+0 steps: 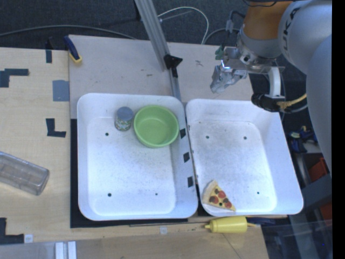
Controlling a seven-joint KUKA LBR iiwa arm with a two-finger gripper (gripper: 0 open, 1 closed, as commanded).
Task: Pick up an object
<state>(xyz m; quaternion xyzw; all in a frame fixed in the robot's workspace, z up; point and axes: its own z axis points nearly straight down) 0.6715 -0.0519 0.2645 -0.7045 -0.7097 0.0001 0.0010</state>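
Note:
My gripper (221, 84) hangs raised over the bench just behind the back left corner of the right bin (285, 161), with nothing seen in it. A toy pizza slice (218, 195) lies in that bin's front left corner, far from the gripper. In the left bin (91, 198) a green bowl (156, 125) stands upright at the back right. A small grey-lidded can (124, 118) stands just left of the bowl, close to touching it.
A yellow squeeze bottle (229, 225) lies on the bench in front of the right bin. A clear plastic cylinder (21, 174) rests on the table at far left. A slanted metal pole (156, 31) rises behind the bins. Cables trail near the arm.

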